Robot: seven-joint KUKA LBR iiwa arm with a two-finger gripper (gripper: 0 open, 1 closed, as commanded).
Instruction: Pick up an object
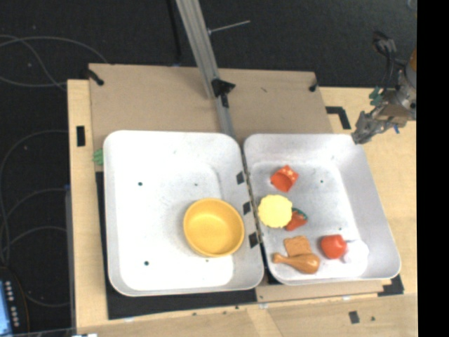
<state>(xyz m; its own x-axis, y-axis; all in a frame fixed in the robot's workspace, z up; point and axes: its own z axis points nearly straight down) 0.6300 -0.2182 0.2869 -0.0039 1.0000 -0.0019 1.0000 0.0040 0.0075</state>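
Two white bins (140, 160) side by side, tan bench (154, 97), slanted metal pole (200, 41)

Robot lab: bench (175, 97), twin white bins (140, 167), loose cables (28, 62).

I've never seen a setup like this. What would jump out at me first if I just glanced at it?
Probably the yellow bowl, sitting alone in the left tray near its inner edge. Next, the cluster of toy food in the right tray: a yellow round piece, red pieces and a drumstick. The robot's hand hangs at the right tray's far corner, away from all of it.
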